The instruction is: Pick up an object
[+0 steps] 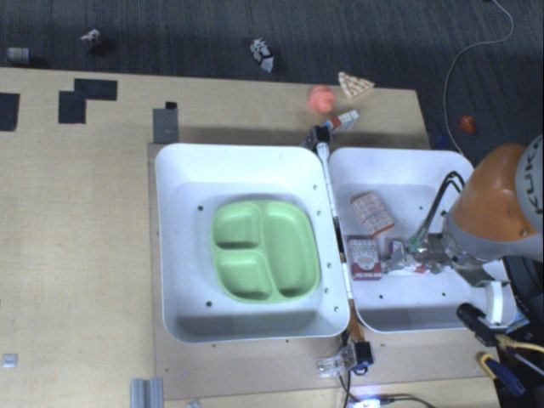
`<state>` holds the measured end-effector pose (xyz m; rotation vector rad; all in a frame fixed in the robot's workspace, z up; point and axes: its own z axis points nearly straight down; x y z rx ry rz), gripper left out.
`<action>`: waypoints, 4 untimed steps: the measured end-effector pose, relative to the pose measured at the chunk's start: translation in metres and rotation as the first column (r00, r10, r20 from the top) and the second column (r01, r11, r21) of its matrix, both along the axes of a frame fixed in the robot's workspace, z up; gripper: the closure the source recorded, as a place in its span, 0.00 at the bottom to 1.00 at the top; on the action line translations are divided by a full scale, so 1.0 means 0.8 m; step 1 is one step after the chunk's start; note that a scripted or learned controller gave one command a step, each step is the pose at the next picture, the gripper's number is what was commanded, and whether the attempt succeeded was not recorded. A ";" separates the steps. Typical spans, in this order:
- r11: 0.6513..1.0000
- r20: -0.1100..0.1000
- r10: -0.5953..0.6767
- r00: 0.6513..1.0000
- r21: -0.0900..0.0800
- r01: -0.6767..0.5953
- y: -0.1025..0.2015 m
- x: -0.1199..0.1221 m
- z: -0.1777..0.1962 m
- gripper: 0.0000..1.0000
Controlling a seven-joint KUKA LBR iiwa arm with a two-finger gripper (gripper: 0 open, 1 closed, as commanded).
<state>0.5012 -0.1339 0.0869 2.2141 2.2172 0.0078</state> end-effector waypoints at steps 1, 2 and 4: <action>1.000 0.006 0.000 1.000 -0.001 0.000 0.000 0.002 0.014 1.00; 1.000 0.005 0.001 1.000 -0.001 -0.001 0.000 0.002 0.014 0.00; 1.000 0.018 -0.009 1.000 -0.012 0.009 0.051 -0.010 0.018 1.00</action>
